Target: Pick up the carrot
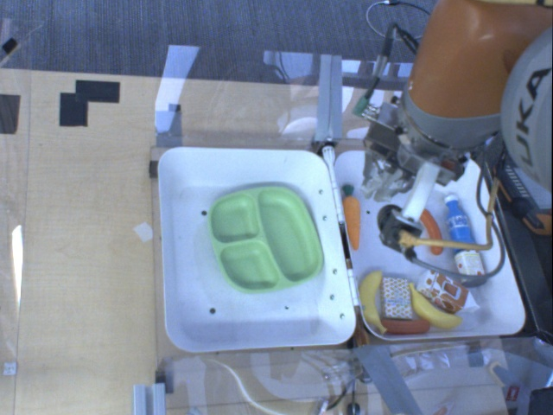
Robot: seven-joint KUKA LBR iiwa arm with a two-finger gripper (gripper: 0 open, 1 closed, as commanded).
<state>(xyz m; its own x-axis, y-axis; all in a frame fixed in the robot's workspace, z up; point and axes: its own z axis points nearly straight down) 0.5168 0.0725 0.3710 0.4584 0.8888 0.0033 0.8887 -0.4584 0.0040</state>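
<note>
The carrot (352, 219), orange with a small green top, lies lengthwise along the left wall of the right bin (510, 305). My gripper (380, 182) hangs over the far part of that bin, just right of the carrot's green end and apart from it. The wrist blocks the view of anything between its tips. The carrot rests on the bin floor, untouched.
The left bin (181, 232) holds a green divided plate (265, 238). In the right bin lie a blue bottle (458, 219), a small orange-red piece (430, 226), bananas (435, 311), a patterned cracker box (397, 297), a red sausage (404, 325) and a printed packet (443, 290).
</note>
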